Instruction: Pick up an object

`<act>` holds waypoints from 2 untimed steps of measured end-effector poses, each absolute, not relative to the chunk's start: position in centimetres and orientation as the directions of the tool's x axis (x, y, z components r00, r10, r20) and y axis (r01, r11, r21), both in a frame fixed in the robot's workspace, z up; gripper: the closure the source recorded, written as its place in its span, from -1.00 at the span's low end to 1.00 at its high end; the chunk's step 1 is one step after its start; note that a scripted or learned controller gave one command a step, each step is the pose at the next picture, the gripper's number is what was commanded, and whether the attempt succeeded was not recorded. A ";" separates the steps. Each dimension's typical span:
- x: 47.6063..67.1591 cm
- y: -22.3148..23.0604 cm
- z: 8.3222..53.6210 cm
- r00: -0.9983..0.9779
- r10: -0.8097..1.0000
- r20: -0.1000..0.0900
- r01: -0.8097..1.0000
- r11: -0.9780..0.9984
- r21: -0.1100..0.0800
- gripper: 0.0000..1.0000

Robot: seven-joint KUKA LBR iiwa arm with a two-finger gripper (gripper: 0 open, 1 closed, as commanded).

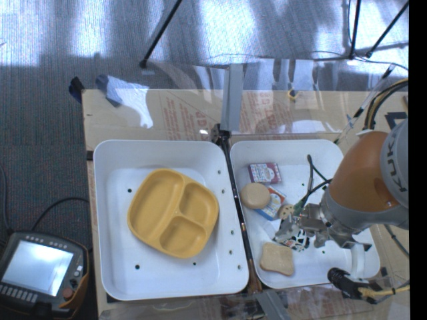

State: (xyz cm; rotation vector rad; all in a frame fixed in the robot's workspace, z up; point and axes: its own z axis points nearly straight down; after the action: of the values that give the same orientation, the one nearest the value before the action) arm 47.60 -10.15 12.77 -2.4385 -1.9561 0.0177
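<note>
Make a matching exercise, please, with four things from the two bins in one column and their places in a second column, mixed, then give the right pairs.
Things:
1. yellow divided plate
2. slice of toast
3. dark red packet
4. round bun

Places:
A. far part of the right bin
B. near edge of the right bin
C. middle of the left bin
D. right bin, just nearer than the packet

Pairs: 1-C, 2-B, 3-A, 4-D
</note>
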 end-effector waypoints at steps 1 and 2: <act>47.7 -10.4 13.6 0.225 0.974 0.002 0.974 -0.225 -0.020 1.00; 50.2 -4.2 18.4 0.682 0.731 -0.005 0.731 -0.682 -0.008 1.00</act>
State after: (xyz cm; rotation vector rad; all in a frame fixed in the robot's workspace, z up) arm 50.17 -4.21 18.39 -2.8763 -1.2496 0.0123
